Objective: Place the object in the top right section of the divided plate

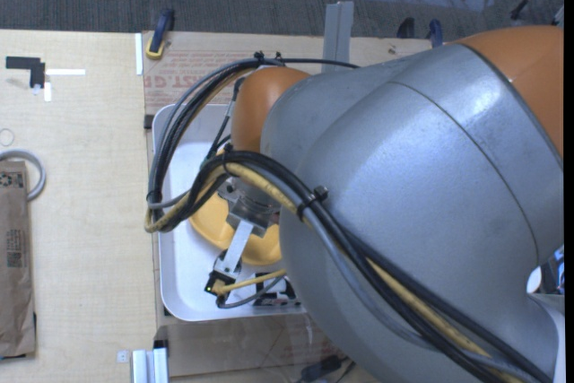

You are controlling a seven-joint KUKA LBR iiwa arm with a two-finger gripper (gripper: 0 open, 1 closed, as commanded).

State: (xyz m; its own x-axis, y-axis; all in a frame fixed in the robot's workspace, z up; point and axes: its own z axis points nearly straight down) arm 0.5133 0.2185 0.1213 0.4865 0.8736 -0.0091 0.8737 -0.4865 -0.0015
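1. Judging by its look, the yellow plate [211, 233] is stiff, smooth plastic: light, apt to slide if nudged, not fragile. It lies in the white bin [179, 282], mostly covered by the arm [421, 220].
2. I cannot make out the object to be placed, so I will not guess its weight or where to take hold of it. The plate's dividers are hidden too.
3. The hand [249, 209] hangs over the plate. I cannot tell whether it is open, closed or gripping anything.
4. The bin floor is smooth and white with low walls. Room is tight, with cables [269, 177] looping across it.
5. The pale wooden worktop [81, 193] spreads left of the bin, with a brown paper bag [13, 256] at its left edge.
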